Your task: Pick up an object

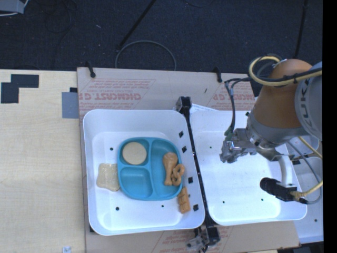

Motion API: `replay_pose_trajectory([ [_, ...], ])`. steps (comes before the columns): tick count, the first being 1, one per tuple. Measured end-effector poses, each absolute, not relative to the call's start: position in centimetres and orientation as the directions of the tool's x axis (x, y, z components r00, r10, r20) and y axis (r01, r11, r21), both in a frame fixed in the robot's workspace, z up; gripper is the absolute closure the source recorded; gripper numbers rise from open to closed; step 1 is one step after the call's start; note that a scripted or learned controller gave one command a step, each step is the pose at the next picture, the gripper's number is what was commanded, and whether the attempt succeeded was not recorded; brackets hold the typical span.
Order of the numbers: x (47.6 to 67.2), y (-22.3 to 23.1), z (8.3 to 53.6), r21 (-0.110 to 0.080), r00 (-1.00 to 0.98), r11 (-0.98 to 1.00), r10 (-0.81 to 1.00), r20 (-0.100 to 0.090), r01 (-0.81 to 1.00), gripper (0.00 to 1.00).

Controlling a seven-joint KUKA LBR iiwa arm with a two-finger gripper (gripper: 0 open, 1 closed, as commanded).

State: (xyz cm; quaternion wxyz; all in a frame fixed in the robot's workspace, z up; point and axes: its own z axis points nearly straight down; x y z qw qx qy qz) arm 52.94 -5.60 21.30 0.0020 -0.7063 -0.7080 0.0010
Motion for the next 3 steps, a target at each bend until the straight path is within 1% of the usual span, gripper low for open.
replay_pose_trajectory([
  [2, 54.4, 5.4, 21.9, -0.003, -0.004, 0.004, 1.000, 0.001, 1.000, 1.00],
  [3, 56.4, 10.5, 23.1, -0.001, -0.004, 0.004, 1.000, 0.000, 1.000, 1.00],
])
